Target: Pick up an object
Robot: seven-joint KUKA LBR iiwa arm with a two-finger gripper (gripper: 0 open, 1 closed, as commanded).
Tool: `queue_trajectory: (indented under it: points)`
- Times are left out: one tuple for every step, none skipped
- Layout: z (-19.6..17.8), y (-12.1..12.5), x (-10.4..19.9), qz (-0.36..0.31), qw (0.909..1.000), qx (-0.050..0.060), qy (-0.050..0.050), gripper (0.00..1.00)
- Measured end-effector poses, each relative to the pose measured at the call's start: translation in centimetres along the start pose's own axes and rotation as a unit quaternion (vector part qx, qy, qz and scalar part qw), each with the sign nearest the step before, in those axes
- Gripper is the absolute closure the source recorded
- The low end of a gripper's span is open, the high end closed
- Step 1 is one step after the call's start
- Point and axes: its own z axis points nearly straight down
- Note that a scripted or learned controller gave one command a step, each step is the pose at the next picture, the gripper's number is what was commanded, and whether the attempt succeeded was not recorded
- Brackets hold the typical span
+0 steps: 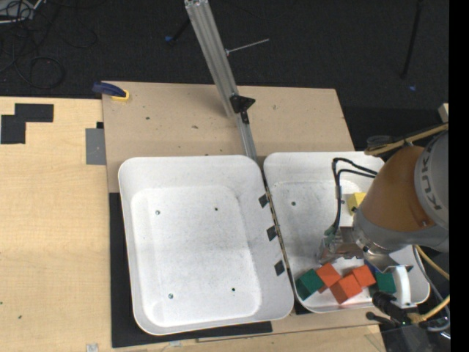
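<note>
My gripper [332, 251] hangs low over the near part of the right bin [302, 191], reaching in from the right under the orange-banded wrist [396, 189]. Just below it lies a cluster of blocks in the bin's near corner: a dark green block [311, 283], an orange block [329, 274] and a bigger orange block [350, 285]. The gripper's tip is right above the smaller orange block; whether they touch is unclear. A green piece [384, 281] and a white object [402, 280] lie further right. A yellow object [355, 199] peeks out beside the arm.
The left bin [122, 173] stands next to the right one, joined by black clips [271, 233]. An aluminium bar [214, 53] slants up from the bins' far edge. A blue and yellow clamp [110, 90] lies at the bench's far left corner.
</note>
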Motion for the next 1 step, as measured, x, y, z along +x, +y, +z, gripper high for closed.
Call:
queue_trajectory:
  points:
    - [-6.19,0.37,-0.41,-0.005,1.0000,-0.004,-0.001,1.00]
